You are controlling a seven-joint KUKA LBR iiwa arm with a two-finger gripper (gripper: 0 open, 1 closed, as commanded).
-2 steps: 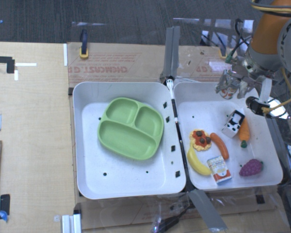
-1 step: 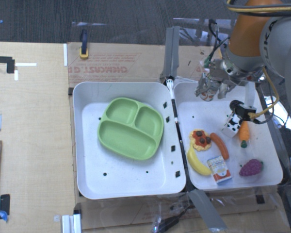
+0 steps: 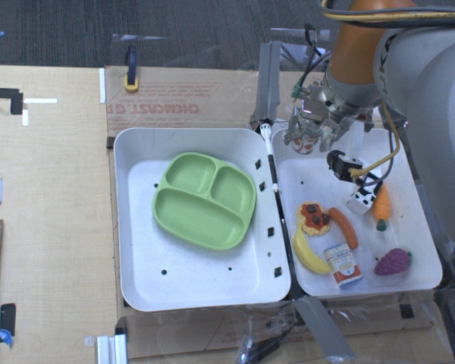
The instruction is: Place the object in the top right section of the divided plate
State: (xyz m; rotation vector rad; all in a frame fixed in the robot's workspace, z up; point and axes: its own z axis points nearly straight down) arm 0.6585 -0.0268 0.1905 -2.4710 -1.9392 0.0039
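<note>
**Gripper poised over the far end of the right bin, plate bare in the left**

The gripper is seen above the upper left corner of the right bin, below the orange band of the arm. Whether anything is held cannot be told: the wrist hardware and cables hide the tip, and its state is not resolved.

The green divided plate is lying in the left bin, slightly rotated, with its large section toward the lower left and its two smaller sections toward the upper right. Nothing is seen resting in any section.

Toy foods are gathered in the near half of the right bin. A small pizza slice is placed just above a banana, and a sausage is lying beside them. A small carton is found next to the banana's tip. A carrot and a white die are set close together nearer the middle, and a bunch of purple grapes is at the lower right corner.
</note>
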